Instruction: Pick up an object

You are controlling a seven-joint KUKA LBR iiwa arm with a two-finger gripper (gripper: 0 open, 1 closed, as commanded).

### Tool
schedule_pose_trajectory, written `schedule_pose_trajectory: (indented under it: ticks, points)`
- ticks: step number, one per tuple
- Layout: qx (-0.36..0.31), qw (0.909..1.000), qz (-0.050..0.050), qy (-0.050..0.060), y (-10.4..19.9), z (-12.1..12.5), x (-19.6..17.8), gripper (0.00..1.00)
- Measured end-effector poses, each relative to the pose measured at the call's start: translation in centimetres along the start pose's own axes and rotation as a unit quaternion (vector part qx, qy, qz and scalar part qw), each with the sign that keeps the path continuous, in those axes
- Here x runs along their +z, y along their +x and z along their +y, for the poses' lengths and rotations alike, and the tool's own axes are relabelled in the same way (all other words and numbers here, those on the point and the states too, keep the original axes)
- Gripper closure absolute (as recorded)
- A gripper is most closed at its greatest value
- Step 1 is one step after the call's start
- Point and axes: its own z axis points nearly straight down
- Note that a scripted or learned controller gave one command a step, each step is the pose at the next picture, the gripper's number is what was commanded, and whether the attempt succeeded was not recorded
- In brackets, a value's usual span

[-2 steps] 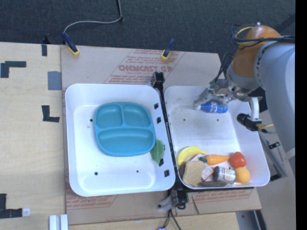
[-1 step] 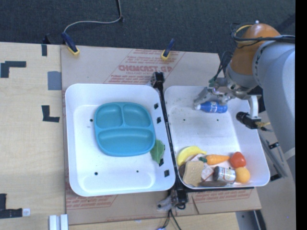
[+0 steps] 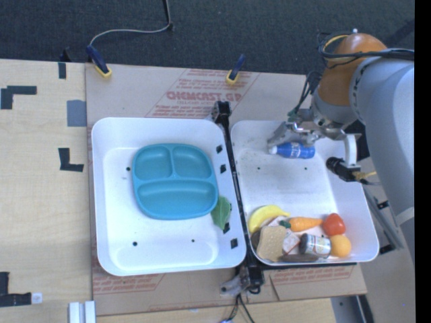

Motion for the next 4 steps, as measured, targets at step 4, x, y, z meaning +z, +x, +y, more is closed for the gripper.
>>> schedule_pose_trajectory:
  ticks: [4]
  points:
    - [0.0,0.9998,0.009,0.015,1.1,-0.4,1.4,0.0]
